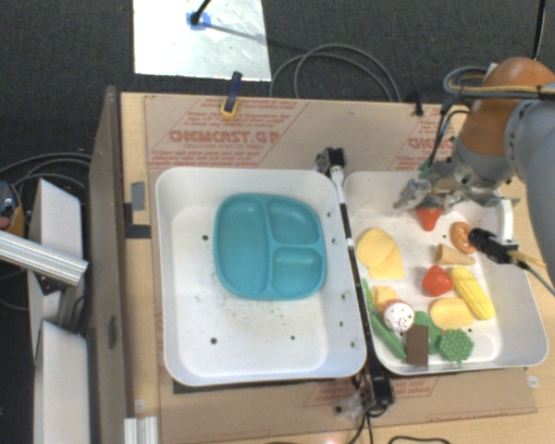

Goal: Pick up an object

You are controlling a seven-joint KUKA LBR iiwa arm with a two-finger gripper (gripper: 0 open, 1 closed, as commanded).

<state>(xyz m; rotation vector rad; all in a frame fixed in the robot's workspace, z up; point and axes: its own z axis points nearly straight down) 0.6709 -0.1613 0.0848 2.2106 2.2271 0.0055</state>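
Brown block [416,344] foremost — hand [429,202] over strawberry [429,217]

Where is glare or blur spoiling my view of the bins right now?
Camera view: the worst glare is off the bench, on the shiny sheet lying on the dark floor; the white bins are bright but evenly lit, with the teal divided plate sharp; the gripper over the red toy looks soft and shadowed, so its grasp is unclear.

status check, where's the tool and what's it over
Tool low at back of right bin, over small red piece; grasp unconfirmed. Toy food crowds the front. Teal tray alone in left bin.
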